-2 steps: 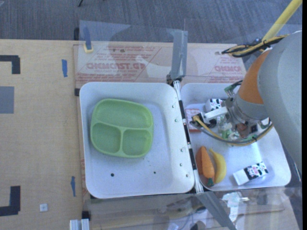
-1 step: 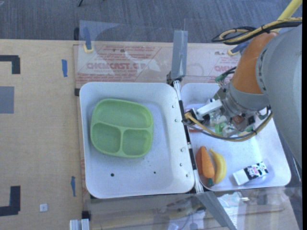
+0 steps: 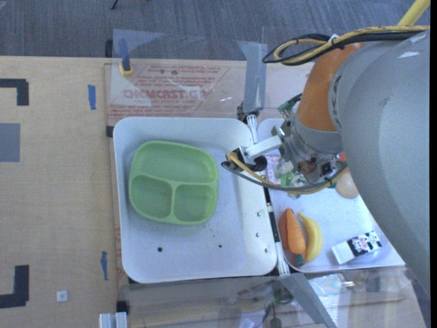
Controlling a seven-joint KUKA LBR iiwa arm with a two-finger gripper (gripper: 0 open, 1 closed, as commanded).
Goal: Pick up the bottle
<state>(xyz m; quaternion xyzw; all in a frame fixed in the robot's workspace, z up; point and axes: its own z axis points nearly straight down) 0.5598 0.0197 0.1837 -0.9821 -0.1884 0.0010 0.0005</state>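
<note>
The arm's wrist and gripper (image 3: 298, 171) hang low over the far part of the right bin (image 3: 341, 217), with cables looped around them. Directly beneath the gripper a pale item with pink and green marks (image 3: 278, 170) peeks out; it may be the bottle, but the wrist hides most of it. I cannot tell whether the gripper touches it.
In the left bin (image 3: 191, 258) lies a green divided plate (image 3: 174, 182). The right bin's near part holds a carrot (image 3: 295, 231), a banana (image 3: 313, 238) and a small white carton (image 3: 356, 246). A tan rounded object (image 3: 347, 184) sits beside the arm.
</note>
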